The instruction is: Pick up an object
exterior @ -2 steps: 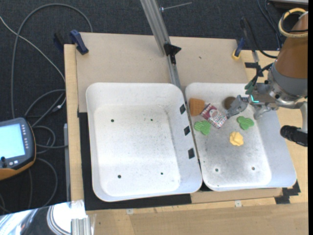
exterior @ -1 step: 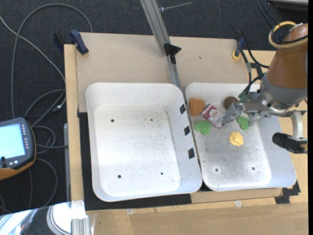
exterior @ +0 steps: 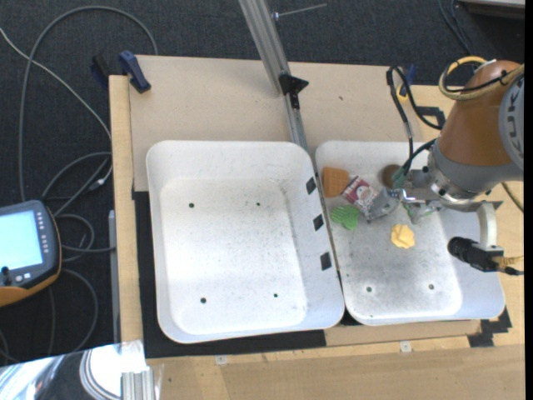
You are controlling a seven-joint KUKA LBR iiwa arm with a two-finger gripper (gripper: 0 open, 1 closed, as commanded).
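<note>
Two white bins on the table: left bin (exterior: 233, 240), right bin (exterior: 400, 294) holding five small things at centre right of the frame — orange wedge (exterior: 335, 179), red-and-white packet (exterior: 360, 192), green lump (exterior: 344, 217), brown ball (exterior: 391, 174), yellow lump (exterior: 403, 237). Gripper (exterior: 410, 202) low among them beside the packet; cannot tell the state of the fingers.

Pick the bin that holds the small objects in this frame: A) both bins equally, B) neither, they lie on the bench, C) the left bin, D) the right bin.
D: the orange piece, the green piece, the red-and-white packet and the yellow piece all lie in the right bin, near its upper half, where the arm's tool is also lowered.
</note>
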